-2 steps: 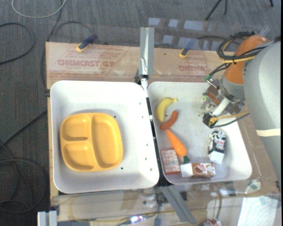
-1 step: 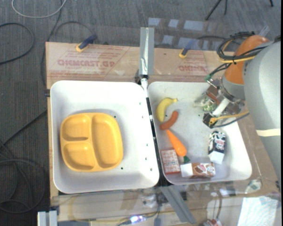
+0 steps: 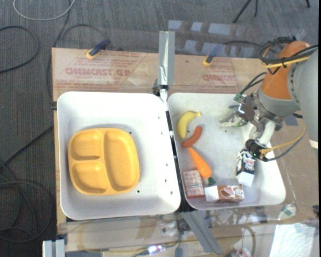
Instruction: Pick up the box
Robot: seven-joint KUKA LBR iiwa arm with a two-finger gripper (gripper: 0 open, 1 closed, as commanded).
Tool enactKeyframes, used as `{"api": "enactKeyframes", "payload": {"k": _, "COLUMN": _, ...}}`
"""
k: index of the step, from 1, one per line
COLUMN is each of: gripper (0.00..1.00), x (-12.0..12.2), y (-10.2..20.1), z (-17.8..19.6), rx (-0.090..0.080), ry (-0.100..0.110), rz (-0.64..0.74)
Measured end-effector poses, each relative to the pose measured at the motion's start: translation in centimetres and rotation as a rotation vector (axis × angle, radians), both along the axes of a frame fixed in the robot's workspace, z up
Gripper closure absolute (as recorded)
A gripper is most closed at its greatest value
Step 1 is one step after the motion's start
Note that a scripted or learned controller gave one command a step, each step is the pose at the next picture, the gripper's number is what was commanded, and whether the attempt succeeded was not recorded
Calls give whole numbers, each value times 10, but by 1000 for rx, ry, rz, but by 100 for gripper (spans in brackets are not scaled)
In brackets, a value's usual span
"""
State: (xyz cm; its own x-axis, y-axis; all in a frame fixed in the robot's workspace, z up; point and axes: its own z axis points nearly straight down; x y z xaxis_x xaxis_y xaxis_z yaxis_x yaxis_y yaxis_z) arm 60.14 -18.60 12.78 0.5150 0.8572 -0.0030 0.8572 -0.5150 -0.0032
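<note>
A small red and white box (image 3: 192,183) lies flat near the front left of the right bin (image 3: 273,194). Beside it, along the front wall, a brown and red carton (image 3: 226,193) lies on its side. A little black and white carton (image 3: 246,166) stands near the right wall. My gripper (image 3: 237,115) hangs over the bin's back right part, well behind the boxes and touching none of them. Nothing shows in its grasp. The orange band (image 3: 281,82) of the arm sits just above it.
In the right bin a banana (image 3: 186,122), a red sausage (image 3: 192,136) and a carrot (image 3: 200,163) lie left of the gripper. The left bin (image 3: 75,103) holds a yellow divided plate (image 3: 103,160). Cables (image 3: 273,150) hang by the wrist.
</note>
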Motion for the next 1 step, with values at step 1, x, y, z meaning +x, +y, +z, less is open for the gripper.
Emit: {"api": "enactKeyframes", "payload": {"k": 1, "gripper": 0, "x": 48, "y": -6, "z": -40, "rx": 1, "ry": -9, "rz": -68}}
